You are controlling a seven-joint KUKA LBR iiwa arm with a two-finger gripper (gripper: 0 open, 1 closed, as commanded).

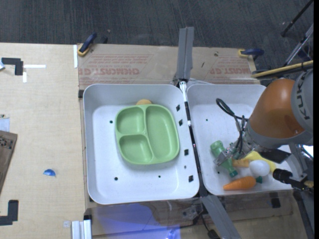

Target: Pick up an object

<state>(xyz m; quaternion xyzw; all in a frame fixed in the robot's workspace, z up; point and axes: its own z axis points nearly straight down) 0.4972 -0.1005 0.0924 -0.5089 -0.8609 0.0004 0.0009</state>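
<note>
on the far left lies the pale wooden bench top (40, 133), with a small blue bit (49, 173) resting on it near the lower left and a black bracket (13, 63) near the upper left. behind the bins runs a strip of brown cardboard (129, 63) with red print, and a blue clamp (87, 42) sits at its left end.

the left bin (99, 183) holds a green divided plate (148, 133) with three compartments, lying flat toward the middle. a small orange-yellow thing (144, 102) peeks out from behind the plate's far edge, touching it; what it is cannot be told.

a grey divider post (185, 54) stands between the two bins at the back.

the right bin (209, 123) holds a cluster of objects at its near right part. a green bottle (222, 156) lies tilted, its cap end toward the near edge. just right of it lie a yellow piece (253, 158) and a white egg-shaped object (259, 168), touching one another. an orange carrot (240, 184) lies in front of them near the bin's near wall.

the gripper (232, 152) is down among these things, just beside the green bottle, with a black cable (228, 108) looping above it. whether its tips are spread or pressed together cannot be told, nor whether anything is pinched. the arm's orange band (275, 109) rises at the right.
</note>
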